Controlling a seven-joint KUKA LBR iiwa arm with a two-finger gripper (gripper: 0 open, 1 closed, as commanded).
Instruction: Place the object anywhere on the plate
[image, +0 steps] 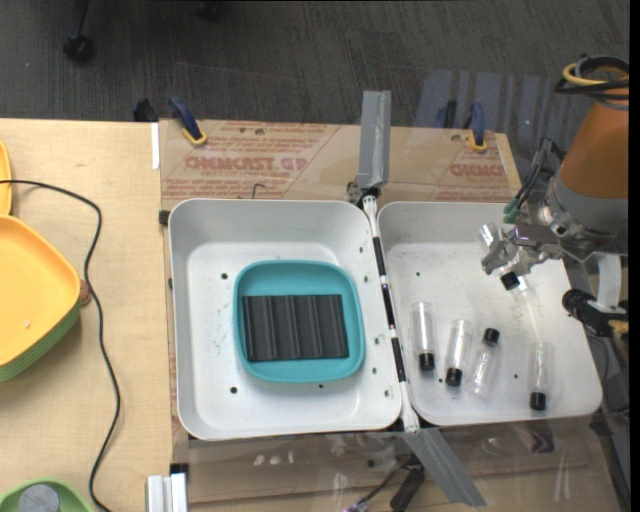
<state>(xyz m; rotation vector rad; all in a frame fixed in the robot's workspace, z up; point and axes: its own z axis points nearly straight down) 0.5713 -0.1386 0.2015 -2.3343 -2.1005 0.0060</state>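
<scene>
Two shallow white bins sit side by side in the middle of the frame, on a brown board with red lettering. The left bin (190, 330) holds a teal plate (248, 366) with rounded corners, lying flat near the bin's centre, and a dark ribbed insert (296, 327) covers most of its inner face. The right bin (420, 240) holds several clear tubes with black caps. One tube (423, 335) lies just right of the divider between the bins, a second tube (457, 351) lies just beside it, a third tube (485, 360) lies tilted next to that, and a fourth tube (538, 377) lies near the bin's lower right corner. The arm comes in from the upper right of the frame, its orange band (600, 150) above a grey wrist. The gripper (512, 262) hangs over the upper right part of the right bin, with a small clear tube with a dark cap (514, 281) showing at its tip, apparently held between the fingers, which look closed on it; the blur there makes this uncertain. That tube is well apart from the plate. At the left edge of the frame a yellow dish (30, 290) rests on the wooden table, and a black cable (100, 330) runs down beside it.
</scene>
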